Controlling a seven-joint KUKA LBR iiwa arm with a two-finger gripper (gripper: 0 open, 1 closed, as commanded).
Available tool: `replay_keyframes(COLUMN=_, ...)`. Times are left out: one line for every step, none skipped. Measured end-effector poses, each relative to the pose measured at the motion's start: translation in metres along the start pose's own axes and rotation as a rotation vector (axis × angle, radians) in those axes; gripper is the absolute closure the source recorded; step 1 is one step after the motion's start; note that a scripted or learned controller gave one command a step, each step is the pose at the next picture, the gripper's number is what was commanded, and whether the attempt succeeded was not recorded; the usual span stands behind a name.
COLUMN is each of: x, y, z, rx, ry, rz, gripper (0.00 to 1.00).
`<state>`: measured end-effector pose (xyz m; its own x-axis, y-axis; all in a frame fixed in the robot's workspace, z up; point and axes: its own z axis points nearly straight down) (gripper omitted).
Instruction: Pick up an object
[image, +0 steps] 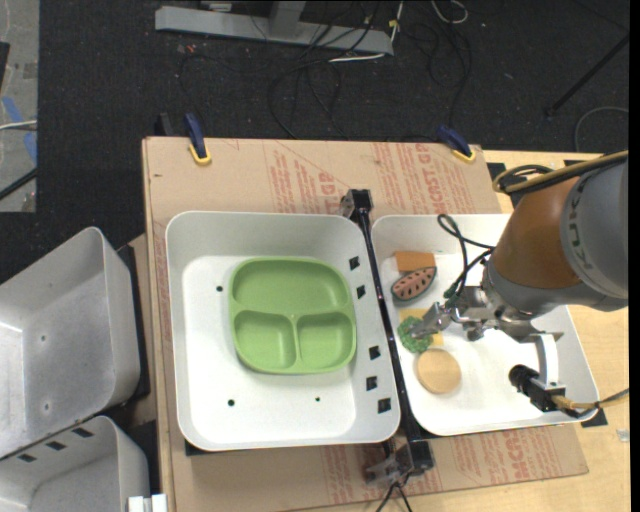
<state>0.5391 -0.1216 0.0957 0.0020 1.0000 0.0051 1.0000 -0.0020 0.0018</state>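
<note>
The green toy (413, 334) is sitting near the left wall of the right bin (480, 422), and the claw (438, 320) is hovering right at it, so it's lining up a grab. Can't tell the claw's state. Next it needs to close squarely. Count: three more items there, one green divided plate (293, 316) in the left bin (200, 330).
</note>
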Motion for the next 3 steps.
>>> replay_keyframes(x=0.000, y=0.003, z=-0.013, rx=-0.013, ry=-0.004, rz=0.001, gripper=1.00)
replay_keyframes(x=0.004, y=0.004, z=-0.076, rx=-0.003, ry=-0.006, rz=-0.005, gripper=1.00)
replay_keyframes(x=0.005, y=0.000, z=-0.119, rx=-0.003, ry=-0.007, rz=-0.006, gripper=1.00)
